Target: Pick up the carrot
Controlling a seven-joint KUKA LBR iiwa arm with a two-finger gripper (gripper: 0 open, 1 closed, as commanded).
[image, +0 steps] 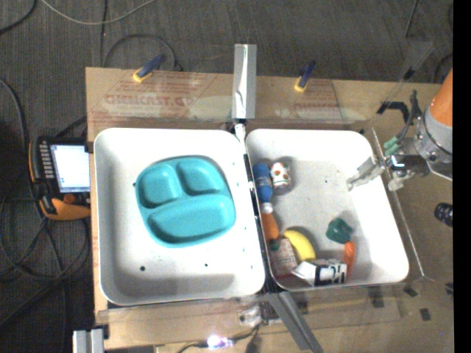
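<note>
**Entry: right bin, carrot awaiting pick**

Camera view.
- Surface (110, 94): carries two white bins side by side.
- Left bin (118, 271): holds a teal divided plate (186, 200).
- Right bin (324, 168): mixed clutter.
- Carrot (349, 254): small, orange, at about 5 o'clock in the right bin, near the lower right corner. Lies just beside a black-and-white carton (324, 272) and just below a dark green piece (338, 230).
- Other items: a yellow lemon-like fruit (299, 243) and a blue bottle (262, 179) along the bin's left wall.
- Tool (366, 173): at 3 o'clock, over the right bin's right rim, well apart from the carrot. Nothing seen between its fingers; how wide they stand, cannot tell.

Handling judgement: likely a light, stiff toy with a smooth, possibly slippery skin. Take it across its thicker middle, fingers clear of the carton.
</note>
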